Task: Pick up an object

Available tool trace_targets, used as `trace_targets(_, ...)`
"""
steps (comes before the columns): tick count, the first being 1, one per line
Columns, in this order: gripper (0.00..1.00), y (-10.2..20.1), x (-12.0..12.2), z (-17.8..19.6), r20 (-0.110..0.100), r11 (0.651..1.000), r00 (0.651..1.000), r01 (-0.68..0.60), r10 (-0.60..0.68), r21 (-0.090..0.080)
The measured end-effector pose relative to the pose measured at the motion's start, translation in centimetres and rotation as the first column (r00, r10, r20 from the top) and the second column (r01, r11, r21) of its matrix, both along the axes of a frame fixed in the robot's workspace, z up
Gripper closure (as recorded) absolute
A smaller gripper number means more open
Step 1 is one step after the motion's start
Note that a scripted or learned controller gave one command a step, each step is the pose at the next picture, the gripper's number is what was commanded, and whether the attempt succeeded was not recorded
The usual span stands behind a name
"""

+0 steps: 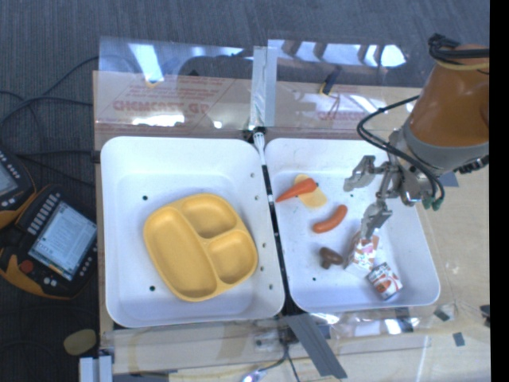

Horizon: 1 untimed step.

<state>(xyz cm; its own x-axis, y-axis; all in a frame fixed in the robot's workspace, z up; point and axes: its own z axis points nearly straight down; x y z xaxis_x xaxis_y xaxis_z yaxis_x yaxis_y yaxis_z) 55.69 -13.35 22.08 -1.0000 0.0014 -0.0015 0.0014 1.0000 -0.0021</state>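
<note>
Right bin [413,289]: carrot [296,189], sausage [329,219], can [384,281] below gripper [369,191]

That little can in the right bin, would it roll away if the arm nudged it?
Probably. The can lies on its side, so its round body could roll across the smooth bin floor. It looks small and stiff, likely light, and might slip from the tool.

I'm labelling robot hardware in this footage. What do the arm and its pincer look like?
The arm shows a broad, rounded orange band above a grey wrist, with black cables looping around it. The pincer is slim, jointed grey metal.
</note>
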Motion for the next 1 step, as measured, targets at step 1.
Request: trace_targets(1,0.0,1.68,-4.37,-12.88,0.005,0.982,0.982,0.187,-0.187,0.002)
